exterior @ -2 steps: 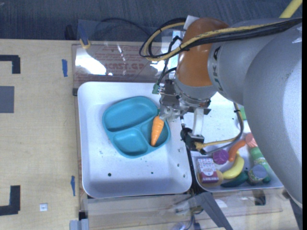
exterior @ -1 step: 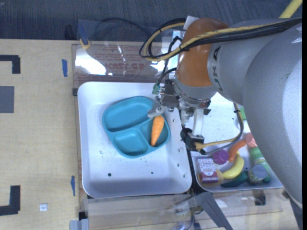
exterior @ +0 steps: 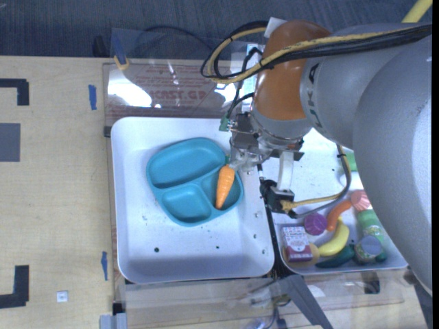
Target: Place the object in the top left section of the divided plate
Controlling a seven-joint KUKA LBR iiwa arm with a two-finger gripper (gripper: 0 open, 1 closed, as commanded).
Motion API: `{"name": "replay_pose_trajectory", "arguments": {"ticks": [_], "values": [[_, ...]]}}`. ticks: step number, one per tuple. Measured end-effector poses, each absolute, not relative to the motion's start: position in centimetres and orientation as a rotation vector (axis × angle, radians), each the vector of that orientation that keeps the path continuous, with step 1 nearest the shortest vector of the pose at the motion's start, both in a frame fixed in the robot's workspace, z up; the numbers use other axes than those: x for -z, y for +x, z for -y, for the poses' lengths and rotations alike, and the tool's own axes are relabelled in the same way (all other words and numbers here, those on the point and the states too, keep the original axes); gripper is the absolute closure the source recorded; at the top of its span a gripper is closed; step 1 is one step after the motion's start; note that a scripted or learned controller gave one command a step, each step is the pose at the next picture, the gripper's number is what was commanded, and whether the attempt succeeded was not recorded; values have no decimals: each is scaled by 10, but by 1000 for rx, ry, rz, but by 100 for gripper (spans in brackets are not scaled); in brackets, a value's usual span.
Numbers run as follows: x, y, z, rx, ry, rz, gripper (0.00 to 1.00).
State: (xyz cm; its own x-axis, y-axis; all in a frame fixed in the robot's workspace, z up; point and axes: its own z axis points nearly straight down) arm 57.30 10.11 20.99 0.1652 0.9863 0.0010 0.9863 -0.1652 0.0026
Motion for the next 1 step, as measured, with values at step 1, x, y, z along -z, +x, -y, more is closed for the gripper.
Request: {"name": "replay_pose_trajectory", "arguments": {"ticks": [1], "values": [[-209, 573, -101, -1, 2397, -2029, 0]]}}
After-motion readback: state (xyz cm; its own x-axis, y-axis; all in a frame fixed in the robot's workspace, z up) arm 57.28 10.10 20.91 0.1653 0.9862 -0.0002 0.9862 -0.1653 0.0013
